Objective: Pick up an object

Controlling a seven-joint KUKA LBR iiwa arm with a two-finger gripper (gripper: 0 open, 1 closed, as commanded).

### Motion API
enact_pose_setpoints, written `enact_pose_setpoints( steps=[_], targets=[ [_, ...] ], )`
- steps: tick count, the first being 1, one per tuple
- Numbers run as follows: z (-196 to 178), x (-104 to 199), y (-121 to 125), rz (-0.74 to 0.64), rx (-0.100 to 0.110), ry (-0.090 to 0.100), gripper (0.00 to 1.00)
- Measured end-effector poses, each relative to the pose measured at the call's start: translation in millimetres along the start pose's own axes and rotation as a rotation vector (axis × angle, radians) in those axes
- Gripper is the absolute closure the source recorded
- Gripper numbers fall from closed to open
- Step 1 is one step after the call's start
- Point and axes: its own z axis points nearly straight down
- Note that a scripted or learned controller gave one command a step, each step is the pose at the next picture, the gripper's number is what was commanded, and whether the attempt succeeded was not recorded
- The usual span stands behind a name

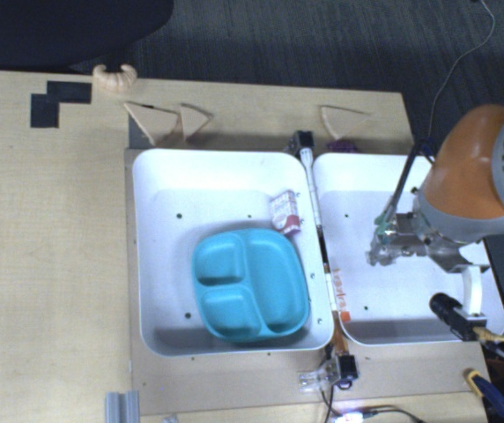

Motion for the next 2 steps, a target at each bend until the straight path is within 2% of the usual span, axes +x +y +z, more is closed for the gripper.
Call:
enact_pose_setpoints(
  steps=[1,2],
  targets=[
    [28.3,-26.0,32.1,0.003,0.001,-0.002,1.00],
    [56.5,-71.7,168.7,-0.001,0.000,-0.002,1.00]
  ],
)
